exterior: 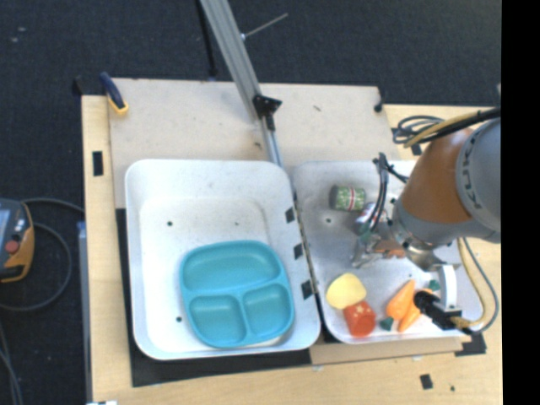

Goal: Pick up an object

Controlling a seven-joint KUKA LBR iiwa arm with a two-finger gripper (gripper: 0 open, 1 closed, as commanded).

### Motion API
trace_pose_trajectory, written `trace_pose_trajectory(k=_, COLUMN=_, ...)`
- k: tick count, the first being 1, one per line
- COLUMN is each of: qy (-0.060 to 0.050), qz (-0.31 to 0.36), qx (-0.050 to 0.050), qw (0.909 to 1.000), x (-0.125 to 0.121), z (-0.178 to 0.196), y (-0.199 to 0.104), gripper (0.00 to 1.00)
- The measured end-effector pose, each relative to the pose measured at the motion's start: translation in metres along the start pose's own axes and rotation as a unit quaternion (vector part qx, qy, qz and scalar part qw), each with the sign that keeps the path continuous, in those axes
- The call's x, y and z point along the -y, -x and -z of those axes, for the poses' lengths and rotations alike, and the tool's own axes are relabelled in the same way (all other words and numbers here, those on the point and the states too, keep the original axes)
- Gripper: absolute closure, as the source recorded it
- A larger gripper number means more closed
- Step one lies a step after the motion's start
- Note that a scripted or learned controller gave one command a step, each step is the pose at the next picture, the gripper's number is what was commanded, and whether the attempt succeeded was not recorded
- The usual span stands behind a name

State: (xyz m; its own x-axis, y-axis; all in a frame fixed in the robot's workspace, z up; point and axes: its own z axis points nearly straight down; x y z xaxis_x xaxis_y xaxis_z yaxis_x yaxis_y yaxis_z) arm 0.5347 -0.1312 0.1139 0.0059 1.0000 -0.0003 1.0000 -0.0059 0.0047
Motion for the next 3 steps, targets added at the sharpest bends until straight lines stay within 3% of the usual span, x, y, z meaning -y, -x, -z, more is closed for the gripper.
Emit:
trace_pose_trajectory(k=2, qy=0.001, qz=0.004, qx=0.001, qw=1.0, x=0.004, z=0.09, y=0.005, gripper=1.0)
trace_pose_trajectory(k=3, qy=0.002, qz=0.004, qx=0.001, qw=1.0, x=0.008, z=0.153, y=0.008, gripper=1.0)
